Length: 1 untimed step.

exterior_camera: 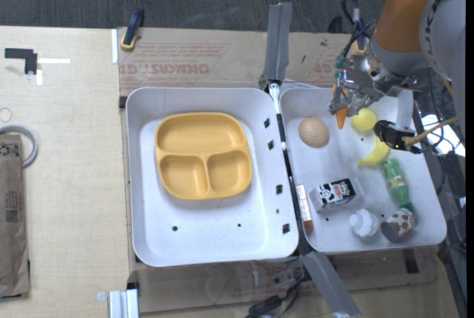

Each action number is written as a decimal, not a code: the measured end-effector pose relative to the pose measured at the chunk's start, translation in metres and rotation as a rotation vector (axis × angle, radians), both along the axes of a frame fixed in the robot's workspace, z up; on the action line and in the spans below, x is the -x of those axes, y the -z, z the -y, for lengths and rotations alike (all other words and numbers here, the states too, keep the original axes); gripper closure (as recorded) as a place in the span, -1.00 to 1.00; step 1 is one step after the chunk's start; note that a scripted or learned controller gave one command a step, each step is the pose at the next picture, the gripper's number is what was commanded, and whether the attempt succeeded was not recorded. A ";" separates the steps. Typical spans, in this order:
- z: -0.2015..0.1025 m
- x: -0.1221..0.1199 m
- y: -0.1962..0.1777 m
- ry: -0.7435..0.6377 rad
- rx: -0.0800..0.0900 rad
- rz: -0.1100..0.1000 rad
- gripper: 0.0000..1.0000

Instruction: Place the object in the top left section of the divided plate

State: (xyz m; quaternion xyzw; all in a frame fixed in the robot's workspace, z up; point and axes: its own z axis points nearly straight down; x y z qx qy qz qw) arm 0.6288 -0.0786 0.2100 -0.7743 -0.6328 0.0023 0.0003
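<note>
A yellow divided plate (pixel 159 153) lies in the left bin (pixel 215 227), with one wide section at the back and two small ones at the front; nothing lies in them. My gripper (pixel 344 106) hangs over the back left corner of the right bin (pixel 326 161). A small orange carrot-like piece (pixel 340 118) pokes down from between its fingers, point downward, so the gripper is shut on it. The piece hangs just right of the divider between the bins, well to the right of the plate.
The right bin holds a tan egg (pixel 314 132), a lemon (pixel 363 120), a banana (pixel 375 153), a green bottle (pixel 395 181), a small milk carton (pixel 333 193), a white bottle (pixel 364 223) and a can (pixel 398 224). A grey divider bar (pixel 278 50) stands between the bins.
</note>
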 end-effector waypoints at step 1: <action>0.004 0.112 0.019 -0.034 -0.002 0.000 1.00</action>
